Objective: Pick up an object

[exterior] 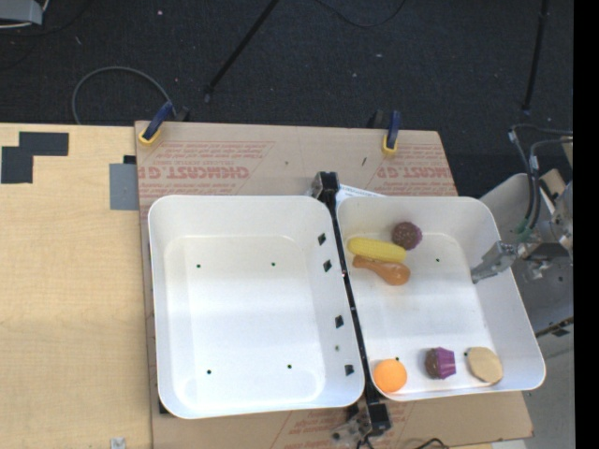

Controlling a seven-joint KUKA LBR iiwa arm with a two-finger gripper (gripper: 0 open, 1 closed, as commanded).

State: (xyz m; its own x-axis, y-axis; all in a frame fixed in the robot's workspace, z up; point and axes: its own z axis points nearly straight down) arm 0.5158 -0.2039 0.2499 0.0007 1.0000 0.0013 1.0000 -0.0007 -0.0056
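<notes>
Left bin: the shallow white plastic bin (178,251) on the left half of the brown cardboard-covered worktop (281,157) has its whole floor open from rim to rim.
Right bin: the matching shallow white plastic bin (505,316) sits just beside it, their inner rims touching along a black clip strip (339,279).
Upper cluster: a yellow corn-shaped toy (376,248) lies near the right bin's inner rim, touching an orange-brown gourd-shaped toy (384,269) just below it; a dark maroon round toy (406,235) sits just beside the corn's right end.
Front row: an orange ball (390,375), a purple lumpy toy (440,362) and a tan oval toy (484,365) line up along the right bin's front rim, the ball nearest the front inner corner, the tan one near the front outer corner.
Open room: the middle of the right bin's floor, between cluster and front row, is bare.
Gripper: the grey gripper (489,267) hangs at the right bin's outer rim, well apart from every toy; nothing is seen in it, and I cannot tell how it is set.
Clamps: two blue-and-yellow clamps (391,131) grip the worktop's far edge.
</notes>
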